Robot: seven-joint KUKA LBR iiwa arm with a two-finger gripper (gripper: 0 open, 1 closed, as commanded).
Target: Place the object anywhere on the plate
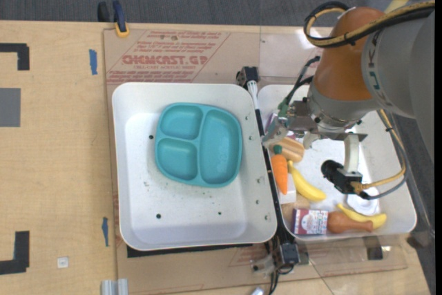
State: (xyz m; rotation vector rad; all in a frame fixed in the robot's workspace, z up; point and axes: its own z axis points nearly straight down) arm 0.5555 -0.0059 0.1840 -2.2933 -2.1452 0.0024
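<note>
One claw (pixel 293 138) hangs low over the upper left corner of the right bin (pixel 404 207), its state impossible to tell. Just below it lie a carrot (pixel 280 174) and banana (pixel 307 188). The teal plate (pixel 199 144) sits in the left bin (pixel 138 211), centre frame.

Bench (pixel 55 148): light wood top, black corner marks at its left side. A cardboard sheet (pixel 173 55) with red print lies on it. Two white bins rest side by side: left bin (pixel 131 217), right bin (pixel 404 211).
</note>
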